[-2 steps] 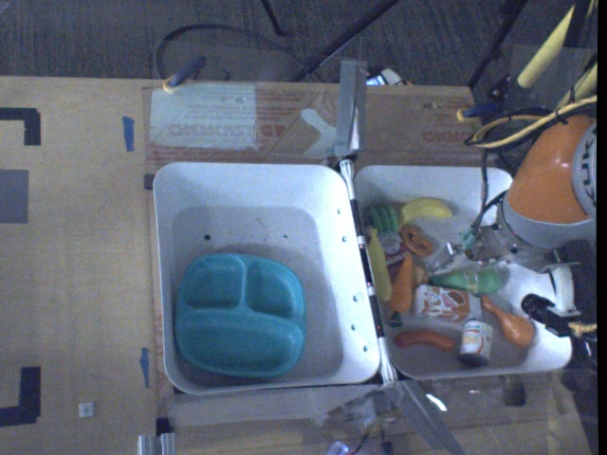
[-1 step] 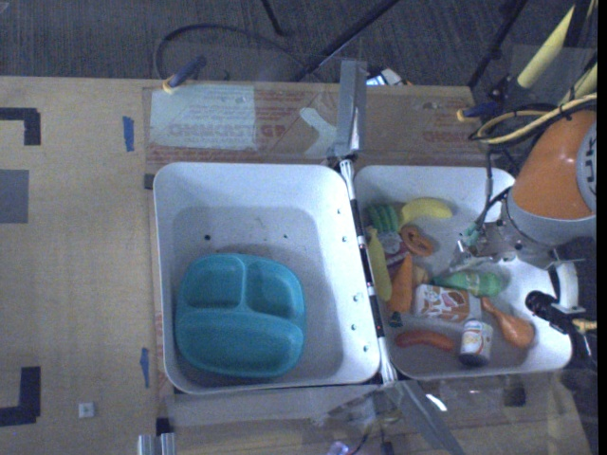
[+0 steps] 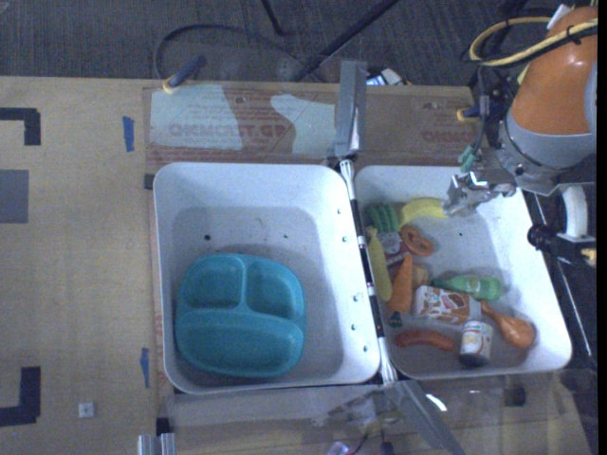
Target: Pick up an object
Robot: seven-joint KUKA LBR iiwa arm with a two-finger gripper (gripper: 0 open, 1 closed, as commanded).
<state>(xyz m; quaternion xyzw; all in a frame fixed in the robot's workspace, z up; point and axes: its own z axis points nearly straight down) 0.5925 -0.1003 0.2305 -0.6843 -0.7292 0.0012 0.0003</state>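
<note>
Hovering hand [image 3: 462, 195] over right bin [image 3: 548, 282] far rim | grip unclear | toys crowd left side

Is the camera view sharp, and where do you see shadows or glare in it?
Camera view: soft overall, so small toys in the right bin blur together and labels are unreadable; the gripper is smeared; the left bin has a grey shaded floor around the teal plate; pale glare lies on the tape patch behind the bins.
</note>
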